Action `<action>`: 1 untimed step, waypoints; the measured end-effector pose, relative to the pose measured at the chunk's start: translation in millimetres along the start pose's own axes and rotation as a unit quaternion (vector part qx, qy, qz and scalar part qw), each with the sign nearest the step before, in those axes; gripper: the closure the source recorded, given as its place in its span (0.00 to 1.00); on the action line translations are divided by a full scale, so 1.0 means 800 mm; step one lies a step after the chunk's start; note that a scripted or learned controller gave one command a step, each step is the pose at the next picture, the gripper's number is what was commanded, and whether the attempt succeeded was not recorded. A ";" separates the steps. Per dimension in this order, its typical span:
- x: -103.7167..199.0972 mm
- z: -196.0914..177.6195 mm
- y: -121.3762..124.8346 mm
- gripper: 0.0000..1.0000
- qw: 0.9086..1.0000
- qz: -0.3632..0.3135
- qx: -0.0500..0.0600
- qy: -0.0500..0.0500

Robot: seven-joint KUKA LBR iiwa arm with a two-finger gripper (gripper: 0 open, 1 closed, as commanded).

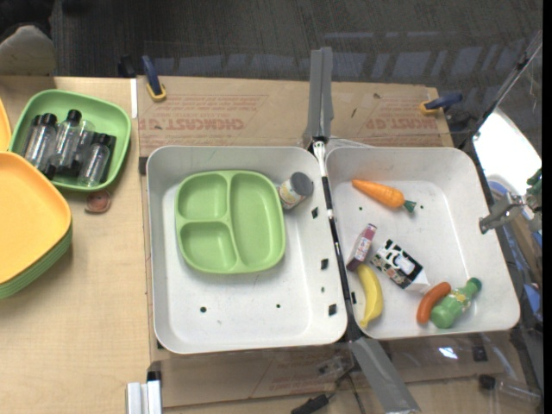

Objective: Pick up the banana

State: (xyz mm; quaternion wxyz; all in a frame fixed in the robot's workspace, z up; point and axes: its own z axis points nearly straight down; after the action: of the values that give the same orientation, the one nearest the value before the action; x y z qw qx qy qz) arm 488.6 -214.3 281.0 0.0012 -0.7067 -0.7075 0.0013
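Yellow curved banana (371, 295) is lying near the right white bin's (457, 162) left wall, just below a pink packet (362, 246); approaching from above mid-length looks wisest, though whether the jaws are open I cannot tell

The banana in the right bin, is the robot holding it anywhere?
No. The banana lies loose on the right bin's floor by its left wall, with nothing gripping it.
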 end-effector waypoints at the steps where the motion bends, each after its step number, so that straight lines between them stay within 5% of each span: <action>1: 0.000 -0.010 0.001 1.00 1.000 -0.001 0.001 0.000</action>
State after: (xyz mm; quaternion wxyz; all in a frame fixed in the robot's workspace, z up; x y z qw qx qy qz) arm 489.2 -214.6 289.0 0.0015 -0.7062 -0.7080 0.0021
